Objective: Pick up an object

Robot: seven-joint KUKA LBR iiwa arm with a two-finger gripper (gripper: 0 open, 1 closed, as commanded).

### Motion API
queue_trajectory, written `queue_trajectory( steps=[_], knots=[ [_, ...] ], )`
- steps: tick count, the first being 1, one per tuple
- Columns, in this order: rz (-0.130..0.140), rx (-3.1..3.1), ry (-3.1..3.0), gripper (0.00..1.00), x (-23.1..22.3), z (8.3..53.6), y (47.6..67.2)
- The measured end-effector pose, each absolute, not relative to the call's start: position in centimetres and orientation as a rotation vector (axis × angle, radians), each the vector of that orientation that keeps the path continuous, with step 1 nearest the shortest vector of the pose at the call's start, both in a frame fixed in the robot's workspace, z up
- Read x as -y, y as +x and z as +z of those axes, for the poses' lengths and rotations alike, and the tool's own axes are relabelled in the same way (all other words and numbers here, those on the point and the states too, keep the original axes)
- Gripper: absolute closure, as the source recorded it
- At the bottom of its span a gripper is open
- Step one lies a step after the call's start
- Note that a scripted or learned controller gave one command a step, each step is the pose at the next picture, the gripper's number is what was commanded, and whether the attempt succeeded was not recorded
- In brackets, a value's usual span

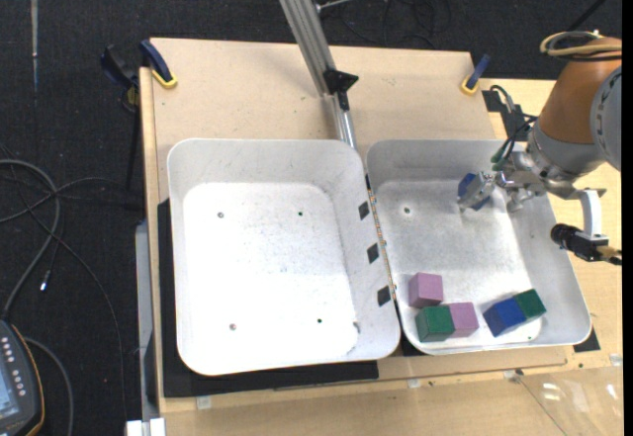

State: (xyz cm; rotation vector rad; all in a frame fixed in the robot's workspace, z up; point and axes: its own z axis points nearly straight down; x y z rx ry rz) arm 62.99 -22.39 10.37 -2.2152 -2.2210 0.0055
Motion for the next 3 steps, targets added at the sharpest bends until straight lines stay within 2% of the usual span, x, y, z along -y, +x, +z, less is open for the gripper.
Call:
queue_trajectory(
  steps=[1, 2, 3],
  knots=[
    [-0.005, 2.233, -2.218, 0.00, 17.0, 9.7, 66.0],
    [-0.002, 2.229, -2.220, 1.00, 17.3, 10.6, 65.9],
    [-0.002, 2.221, -2.225, 1.00, 15.8, 17.1, 59.1]
  ],
)
